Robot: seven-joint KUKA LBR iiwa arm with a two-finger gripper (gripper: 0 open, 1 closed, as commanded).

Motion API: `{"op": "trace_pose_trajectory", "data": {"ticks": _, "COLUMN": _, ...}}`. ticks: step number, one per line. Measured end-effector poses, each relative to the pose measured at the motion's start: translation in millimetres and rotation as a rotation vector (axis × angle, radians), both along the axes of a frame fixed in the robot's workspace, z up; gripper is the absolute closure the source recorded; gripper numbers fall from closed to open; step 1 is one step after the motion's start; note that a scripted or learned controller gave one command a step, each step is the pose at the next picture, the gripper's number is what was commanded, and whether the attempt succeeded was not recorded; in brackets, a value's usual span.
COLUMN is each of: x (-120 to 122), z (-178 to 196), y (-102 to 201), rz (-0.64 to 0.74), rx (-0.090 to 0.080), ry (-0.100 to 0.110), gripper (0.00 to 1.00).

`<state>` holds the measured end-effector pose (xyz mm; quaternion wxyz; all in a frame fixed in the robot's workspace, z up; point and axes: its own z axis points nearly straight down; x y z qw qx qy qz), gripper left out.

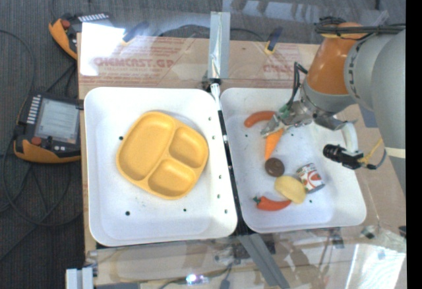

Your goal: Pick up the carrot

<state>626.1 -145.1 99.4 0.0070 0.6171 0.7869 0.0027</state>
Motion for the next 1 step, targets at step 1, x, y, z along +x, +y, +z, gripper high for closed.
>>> {"op": "trace_pose_trajectory", "data": {"ticks": 1, "x": -39.4, "z": 83.6, "y": 69.6, "rz": 0.011, "rx": 0.005, "ry": 0.015, "gripper": 1.0}}
